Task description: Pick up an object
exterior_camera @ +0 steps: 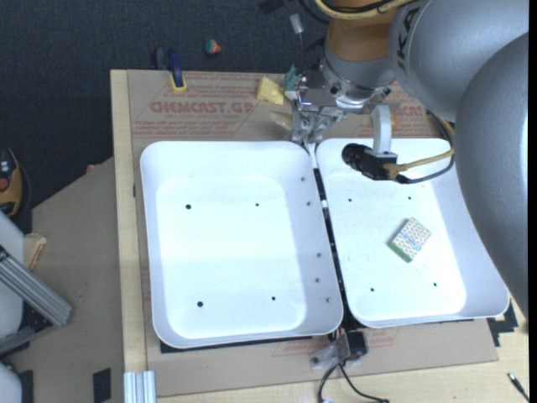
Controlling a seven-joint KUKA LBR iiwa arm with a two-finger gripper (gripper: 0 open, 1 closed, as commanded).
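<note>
A small flat block (410, 239) with a speckled top and a green edge lies in the right bin (453, 300), right of its middle. My gripper (305, 131) hangs at the far end of the seam between the two bins, over their back rims, well up and left of the block. Nothing shows held beneath it. The grey arm with its orange band comes down from the top right and hides the right bin's far right corner.
The left bin (226, 317) lies beside the right one. A black cylinder with a cable (367, 160) hangs off the wrist over the right bin's back part. A yellowish scrap (270, 91) lies on the cardboard behind the bins.
</note>
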